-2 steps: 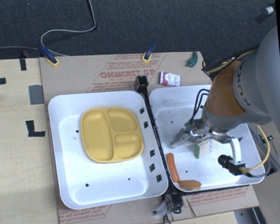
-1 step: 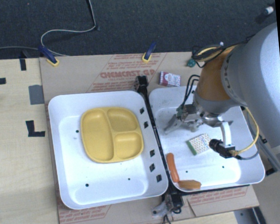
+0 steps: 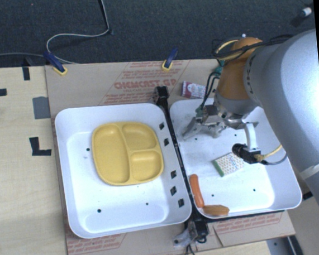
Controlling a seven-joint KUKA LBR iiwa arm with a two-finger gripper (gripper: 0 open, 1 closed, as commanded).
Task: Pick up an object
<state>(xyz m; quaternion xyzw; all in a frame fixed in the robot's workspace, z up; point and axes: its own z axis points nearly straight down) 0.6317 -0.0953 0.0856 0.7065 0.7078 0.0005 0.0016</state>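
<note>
- Hanging over the upper part of the right bin [image 3: 284, 193]: gripper [image 3: 196, 127], fingers spread apart, nothing between them (tips low, contact with the floor not clear).
- Reaching in from the right: grey arm [image 3: 291, 94] with orange band [image 3: 234, 77], covering the bin's upper right corner.
- Lying loose in the right bin: small green-and-white packet [image 3: 228, 163] mid-bin, below and right of the gripper, apart from it; orange carrot-like stick [image 3: 196, 190] along the left wall; orange-brown bun-like piece [image 3: 216, 209] near the front wall, just beside the stick's lower end.
- Sitting in the left bin [image 3: 84, 215]: yellow divided plate [image 3: 127, 153], three compartments, well apart from the gripper.
- Resting outside on the cardboard, behind the right bin: small red-and-white pack [image 3: 191, 89].
- Count: two bins, one plate, three loose items in the right bin, one pack outside.
</note>
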